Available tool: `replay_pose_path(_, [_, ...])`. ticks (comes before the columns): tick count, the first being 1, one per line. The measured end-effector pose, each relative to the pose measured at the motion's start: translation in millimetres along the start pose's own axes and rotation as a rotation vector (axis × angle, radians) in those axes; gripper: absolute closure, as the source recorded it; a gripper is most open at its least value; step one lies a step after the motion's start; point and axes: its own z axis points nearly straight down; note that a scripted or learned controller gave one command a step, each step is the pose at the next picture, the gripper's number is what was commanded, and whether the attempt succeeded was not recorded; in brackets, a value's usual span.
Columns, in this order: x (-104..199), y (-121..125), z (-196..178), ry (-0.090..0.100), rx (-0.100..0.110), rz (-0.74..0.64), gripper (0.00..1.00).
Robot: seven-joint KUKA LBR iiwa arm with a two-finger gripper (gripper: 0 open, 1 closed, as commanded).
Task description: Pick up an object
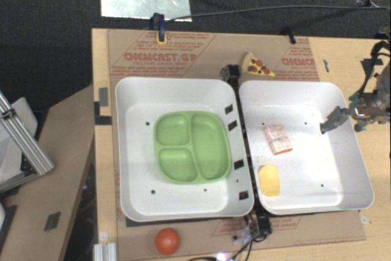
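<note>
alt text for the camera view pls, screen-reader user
The end effector hangs over the right edge of the right white bin, which holds a pink-and-white packet and a yellow object. The left bin holds a green divided tray. Outside the bins lie a toy pizza slice and a red ball.

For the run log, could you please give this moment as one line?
end effector: over right bin, holding nothing | yellow object, pink packet: in bin

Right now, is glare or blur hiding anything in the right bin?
Camera view: lighting is even and the right bin shows no washout; the pink packet and yellow piece look sharp; the gripper at the bin's right side is dark and small, its detail hard to read.
</note>
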Motion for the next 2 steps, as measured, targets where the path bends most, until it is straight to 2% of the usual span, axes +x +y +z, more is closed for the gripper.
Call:
replay_pose_path(1, [0,2,-5,-0.003,-0.01,-0.003,0.0])
replay_pose_path(2, [4,8,38,-0.001,-0.007,-0.002,0.0])
